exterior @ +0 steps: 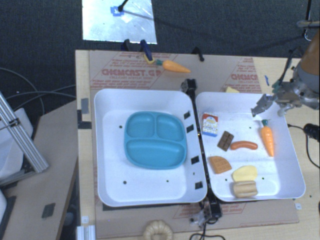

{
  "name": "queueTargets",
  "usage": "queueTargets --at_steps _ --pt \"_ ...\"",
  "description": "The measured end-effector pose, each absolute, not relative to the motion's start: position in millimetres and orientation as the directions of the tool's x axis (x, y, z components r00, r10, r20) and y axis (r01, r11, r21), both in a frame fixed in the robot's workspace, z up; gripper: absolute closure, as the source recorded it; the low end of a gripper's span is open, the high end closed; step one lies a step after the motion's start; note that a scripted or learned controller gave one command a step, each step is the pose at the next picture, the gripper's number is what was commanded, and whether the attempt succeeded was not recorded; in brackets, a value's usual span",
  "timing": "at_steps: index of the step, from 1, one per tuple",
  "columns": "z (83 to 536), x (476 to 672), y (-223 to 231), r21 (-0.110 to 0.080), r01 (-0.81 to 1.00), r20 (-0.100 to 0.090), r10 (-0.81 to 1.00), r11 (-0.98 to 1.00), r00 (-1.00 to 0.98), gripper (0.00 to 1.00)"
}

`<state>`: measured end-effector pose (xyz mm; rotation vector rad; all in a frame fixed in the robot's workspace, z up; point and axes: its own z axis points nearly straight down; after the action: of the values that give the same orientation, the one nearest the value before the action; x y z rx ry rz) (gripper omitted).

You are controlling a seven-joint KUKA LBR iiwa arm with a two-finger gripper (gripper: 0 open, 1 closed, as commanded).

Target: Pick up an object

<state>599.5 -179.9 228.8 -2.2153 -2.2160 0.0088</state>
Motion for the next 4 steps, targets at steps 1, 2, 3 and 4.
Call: queueTargets --at_steps 1,2,3,4 --pt "236 602.0 -180 0.001 1.0 -0.001 1.0 0.003 -0.003 0.0" --pt "175 606.6 -184 -0.001 1.0 0.0 1.0 0.002 -0.002 0.0" --pt "133 602.3 -181 0.0 1.0 0.0 1.0 0.002 -0.002 0.0" --pt "83 603.1 -181 0.001 1.0 -0.001 1.0 0.001 -0.001 0.0"
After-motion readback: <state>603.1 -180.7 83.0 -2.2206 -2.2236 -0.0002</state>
